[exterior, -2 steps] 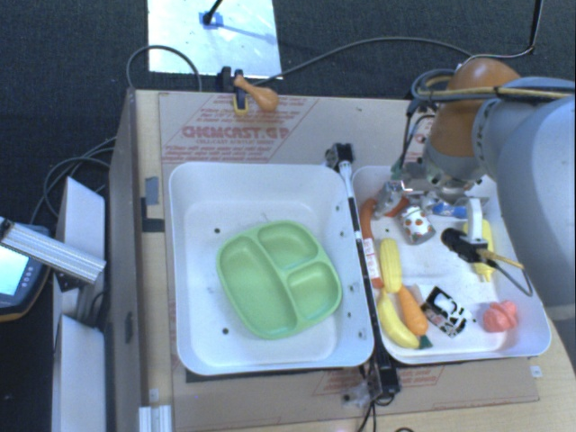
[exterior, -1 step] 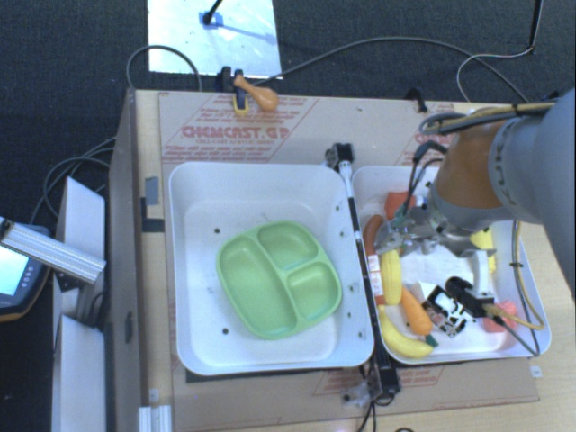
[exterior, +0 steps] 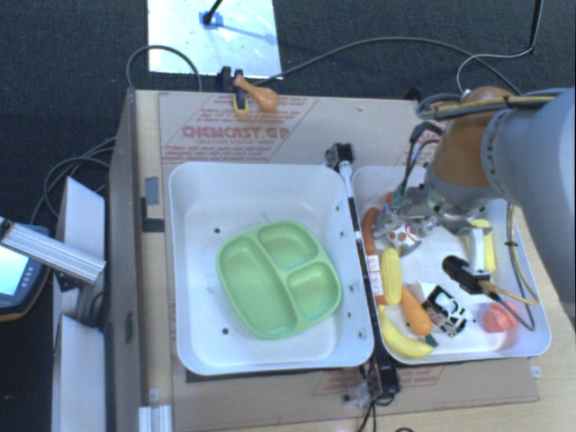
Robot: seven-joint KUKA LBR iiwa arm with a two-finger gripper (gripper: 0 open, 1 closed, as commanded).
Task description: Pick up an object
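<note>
Arm [exterior: 504, 142]: reaches in from the right, over the right bin's [exterior: 531, 331] far half.
Gripper [exterior: 400, 225]: low in the right bin, near its left wall.
Fingers: cannot tell whether wide or narrow.
Ball [exterior: 403, 235]: small, white and red, right under the gripper.
Other objects in the right bin: corn [exterior: 391, 275], carrot [exterior: 415, 310], banana [exterior: 403, 342], pink piece [exterior: 498, 317].
Left bin [exterior: 193, 241]: holds a green plate [exterior: 279, 279].
Surface [exterior: 243, 129]: brown, carries both bins.
</note>
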